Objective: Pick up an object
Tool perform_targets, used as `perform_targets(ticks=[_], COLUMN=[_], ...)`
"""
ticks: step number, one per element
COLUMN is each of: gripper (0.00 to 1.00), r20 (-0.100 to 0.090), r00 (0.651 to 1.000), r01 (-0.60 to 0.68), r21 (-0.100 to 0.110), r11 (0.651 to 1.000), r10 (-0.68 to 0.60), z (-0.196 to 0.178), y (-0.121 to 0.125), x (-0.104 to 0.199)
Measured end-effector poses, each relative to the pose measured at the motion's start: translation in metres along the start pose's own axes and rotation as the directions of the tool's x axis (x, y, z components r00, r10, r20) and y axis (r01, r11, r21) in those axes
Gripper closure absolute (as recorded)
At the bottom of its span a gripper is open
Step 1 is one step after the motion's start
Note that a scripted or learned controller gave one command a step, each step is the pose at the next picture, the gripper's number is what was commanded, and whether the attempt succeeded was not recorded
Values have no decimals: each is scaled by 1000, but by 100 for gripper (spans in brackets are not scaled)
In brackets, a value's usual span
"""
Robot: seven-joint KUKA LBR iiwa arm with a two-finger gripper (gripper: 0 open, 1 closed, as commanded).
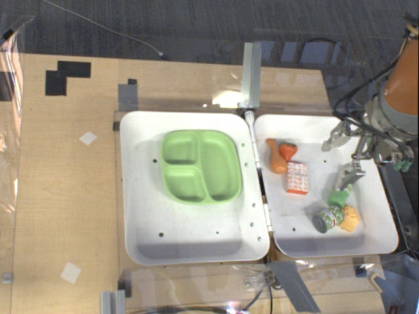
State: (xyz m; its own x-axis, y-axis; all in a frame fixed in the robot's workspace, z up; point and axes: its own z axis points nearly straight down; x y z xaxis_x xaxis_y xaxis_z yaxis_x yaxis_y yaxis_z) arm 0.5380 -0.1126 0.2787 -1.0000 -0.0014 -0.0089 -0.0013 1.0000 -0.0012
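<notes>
The right bin (373,241) holds several small items. An orange carrot-shaped toy (275,159) lies at its left with a red piece (288,151) against it. Just below them is a pink and white box (296,178). Near the front right, a green can (325,220) lies beside a yellow corn cob (350,219), with a small green item (338,198) just above them. My gripper (337,164) hangs over the right part of this bin, open, its fingers spread with nothing between them. Its lower fingertip is just above the small green item.
The left bin (141,234) carries a light green divided plate (200,166) in its middle. A metal post (251,70) stands behind the seam between the bins. The grey arm with its orange band (400,87) comes in from the upper right.
</notes>
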Motion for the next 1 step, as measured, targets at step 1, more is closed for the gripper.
perform_targets(ticks=[1], gripper=[0], r20=[-11], r00=[923], r01=[-385], r21=[2], r11=[923], r10=[385], z=[141], y=[16], x=[-25])
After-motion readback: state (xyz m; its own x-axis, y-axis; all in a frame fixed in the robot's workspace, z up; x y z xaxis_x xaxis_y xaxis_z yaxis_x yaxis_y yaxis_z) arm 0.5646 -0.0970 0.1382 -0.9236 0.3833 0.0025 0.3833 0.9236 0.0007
